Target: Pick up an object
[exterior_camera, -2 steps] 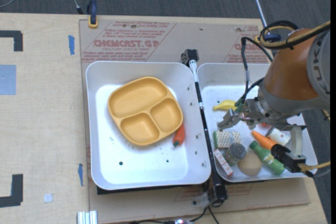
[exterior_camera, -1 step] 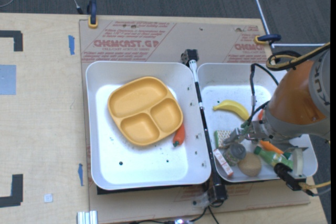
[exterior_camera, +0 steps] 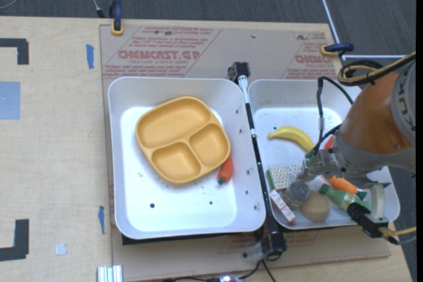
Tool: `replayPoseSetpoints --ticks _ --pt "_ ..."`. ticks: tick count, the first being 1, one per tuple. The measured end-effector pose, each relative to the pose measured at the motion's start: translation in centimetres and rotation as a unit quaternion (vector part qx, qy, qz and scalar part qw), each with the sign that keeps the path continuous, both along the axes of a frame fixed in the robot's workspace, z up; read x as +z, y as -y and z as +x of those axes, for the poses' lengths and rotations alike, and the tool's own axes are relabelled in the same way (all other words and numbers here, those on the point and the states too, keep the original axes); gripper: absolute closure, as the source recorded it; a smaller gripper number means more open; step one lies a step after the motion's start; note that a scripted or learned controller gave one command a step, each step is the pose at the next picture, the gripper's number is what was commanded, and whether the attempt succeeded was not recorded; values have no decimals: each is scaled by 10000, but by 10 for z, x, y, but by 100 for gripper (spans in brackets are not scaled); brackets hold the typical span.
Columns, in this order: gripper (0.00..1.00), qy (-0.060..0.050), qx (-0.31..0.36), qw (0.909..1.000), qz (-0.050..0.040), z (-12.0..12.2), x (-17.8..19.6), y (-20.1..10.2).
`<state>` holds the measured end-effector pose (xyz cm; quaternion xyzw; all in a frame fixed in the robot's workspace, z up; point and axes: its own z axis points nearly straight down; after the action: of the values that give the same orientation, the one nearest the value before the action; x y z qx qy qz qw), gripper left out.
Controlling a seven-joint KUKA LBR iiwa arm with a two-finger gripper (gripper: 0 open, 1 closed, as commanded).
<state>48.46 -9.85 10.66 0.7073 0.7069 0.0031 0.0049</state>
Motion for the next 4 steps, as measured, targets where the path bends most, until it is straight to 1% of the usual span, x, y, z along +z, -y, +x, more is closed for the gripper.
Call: replayPoseSetpoints --ticks 1,2,4 --pt "100 -49 9 10000 19 -4 78 -78" --pt "0 -51 7 10000 15 -5 78 -78" --pt "0 -51 7 10000 15 -5 78 -78"
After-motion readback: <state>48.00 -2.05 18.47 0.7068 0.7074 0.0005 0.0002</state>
